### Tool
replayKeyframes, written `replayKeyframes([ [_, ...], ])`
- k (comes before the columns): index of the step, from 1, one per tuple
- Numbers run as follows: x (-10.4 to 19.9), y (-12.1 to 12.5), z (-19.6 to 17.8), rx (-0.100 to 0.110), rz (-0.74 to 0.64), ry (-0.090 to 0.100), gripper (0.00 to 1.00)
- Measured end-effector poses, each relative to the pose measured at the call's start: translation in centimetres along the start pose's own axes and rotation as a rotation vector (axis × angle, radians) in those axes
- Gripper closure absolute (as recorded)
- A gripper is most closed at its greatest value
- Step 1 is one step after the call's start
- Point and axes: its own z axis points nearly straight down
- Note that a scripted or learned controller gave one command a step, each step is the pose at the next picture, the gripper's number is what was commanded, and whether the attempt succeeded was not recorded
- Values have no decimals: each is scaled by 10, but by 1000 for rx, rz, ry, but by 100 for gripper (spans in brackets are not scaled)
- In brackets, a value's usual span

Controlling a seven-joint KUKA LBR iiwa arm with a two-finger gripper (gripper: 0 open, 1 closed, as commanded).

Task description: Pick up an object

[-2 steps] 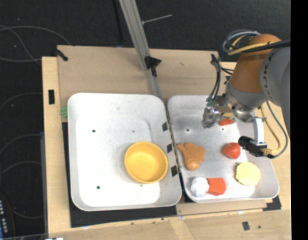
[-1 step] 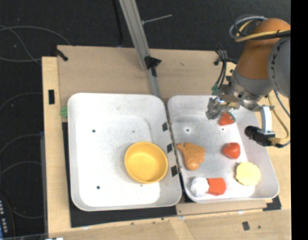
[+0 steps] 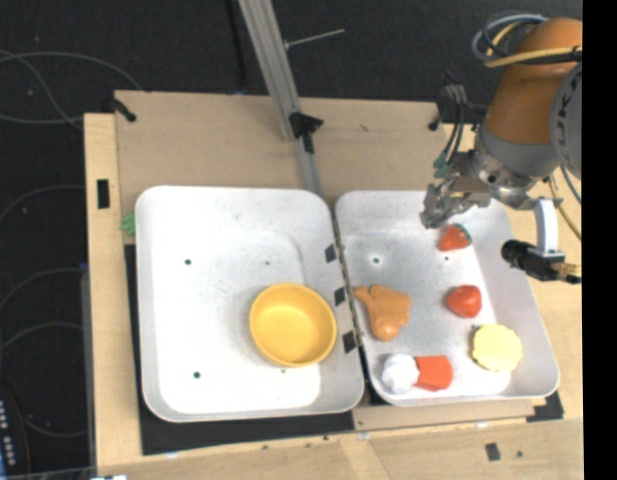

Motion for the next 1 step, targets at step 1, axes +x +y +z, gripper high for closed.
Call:
replayKeyframes([
  [1,43,-21,6,5,1,0,100],
])
